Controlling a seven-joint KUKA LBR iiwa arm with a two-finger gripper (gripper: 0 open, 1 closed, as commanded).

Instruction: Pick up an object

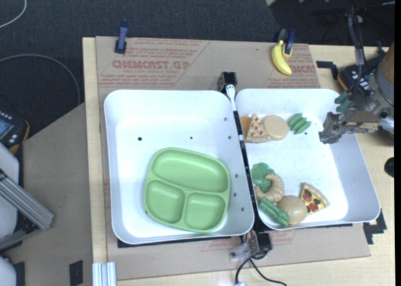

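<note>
The gripper [330, 133] hangs above the right bin's [358, 153] right edge; finger state cannot be told, and nothing shows between them. Step in hand: approach. Next move calls for centring over a target, e.g. the green beans [299, 123] nearby, then descending.

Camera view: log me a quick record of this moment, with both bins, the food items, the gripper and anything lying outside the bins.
left bin: holds green divided tray
right bin: toy food in two clusters
far cluster: pizza slice, round bun, green beans
near cluster: leafy green, pretzel, pea pod, bread roll, second pizza slice
gripper: over right bin's far right edge, holding nothing visible
outside bins: banana on board
</note>
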